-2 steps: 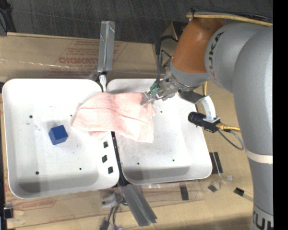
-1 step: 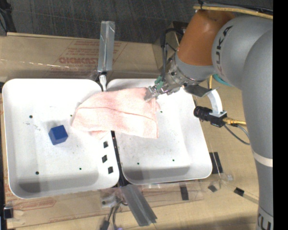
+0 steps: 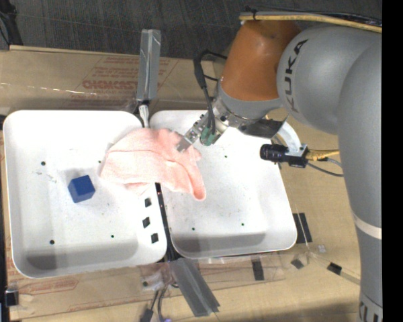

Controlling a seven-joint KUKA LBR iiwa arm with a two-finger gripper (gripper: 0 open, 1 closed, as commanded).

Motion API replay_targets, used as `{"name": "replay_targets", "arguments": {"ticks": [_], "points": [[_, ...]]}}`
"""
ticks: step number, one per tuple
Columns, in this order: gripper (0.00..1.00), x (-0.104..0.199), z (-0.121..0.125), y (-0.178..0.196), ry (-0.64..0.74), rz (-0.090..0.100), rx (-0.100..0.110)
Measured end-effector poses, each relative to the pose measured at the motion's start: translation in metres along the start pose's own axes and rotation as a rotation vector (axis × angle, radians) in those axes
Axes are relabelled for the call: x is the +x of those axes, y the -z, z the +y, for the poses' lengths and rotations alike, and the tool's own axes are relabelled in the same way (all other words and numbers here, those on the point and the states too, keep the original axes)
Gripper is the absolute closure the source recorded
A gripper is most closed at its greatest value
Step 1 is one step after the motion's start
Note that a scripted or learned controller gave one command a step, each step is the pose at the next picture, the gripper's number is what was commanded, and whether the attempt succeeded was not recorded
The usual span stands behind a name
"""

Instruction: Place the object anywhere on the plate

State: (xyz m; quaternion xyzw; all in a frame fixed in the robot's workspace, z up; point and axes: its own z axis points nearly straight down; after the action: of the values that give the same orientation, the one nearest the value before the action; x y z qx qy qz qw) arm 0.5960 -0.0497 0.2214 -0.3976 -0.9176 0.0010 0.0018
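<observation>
Fingers [image 3: 196, 138] at crumpled pink cloth towel [image 3: 158, 159], open/closed can't tell; small blue foam cube [image 3: 82, 188] untouched, task barely begun.

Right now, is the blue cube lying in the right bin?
No, the blue cube sits on the floor of the left bin, apart from the pink towel.

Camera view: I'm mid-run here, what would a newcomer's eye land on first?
First the big grey arm with its orange band, reaching in from the right over the right bin. Next, the pink cloth draped across the divide between both bins, with the pincer at its upper right edge. Then the small blue cube alone in the left bin.
</observation>
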Motion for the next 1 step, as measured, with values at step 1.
{"name": "replay_targets", "arguments": {"ticks": [1], "points": [[1.0,0.0402,0.0246,-0.0075,0.404,0.0,0.0]]}}
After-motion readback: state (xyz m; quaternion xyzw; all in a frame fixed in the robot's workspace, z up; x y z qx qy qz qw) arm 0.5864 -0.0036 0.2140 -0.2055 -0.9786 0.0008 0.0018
